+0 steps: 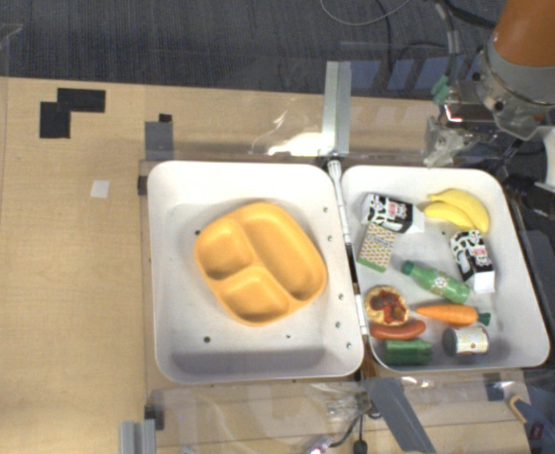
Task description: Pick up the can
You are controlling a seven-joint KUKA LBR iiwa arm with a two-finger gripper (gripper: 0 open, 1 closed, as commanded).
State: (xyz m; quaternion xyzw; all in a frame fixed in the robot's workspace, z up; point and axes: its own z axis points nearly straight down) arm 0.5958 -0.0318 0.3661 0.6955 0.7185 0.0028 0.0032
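The can [468,340] is small and silvery with a yellow-and-dark label. It lies on its side near the front right corner of the right bin [528,296], just below a carrot [447,314]. My gripper [452,130] hangs under the orange-banded wrist, above the far edge of the right bin. It is well away from the can, with nothing visibly in it.
Around the can in the right bin lie a banana [459,209], two cow-print cartons [388,213] [471,253], a green bottle [435,280], a patterned box [378,247], a pizza slice [387,303], a sausage [397,329] and a dark green vegetable [407,351]. The left bin [168,282] holds a yellow divided plate [258,261].
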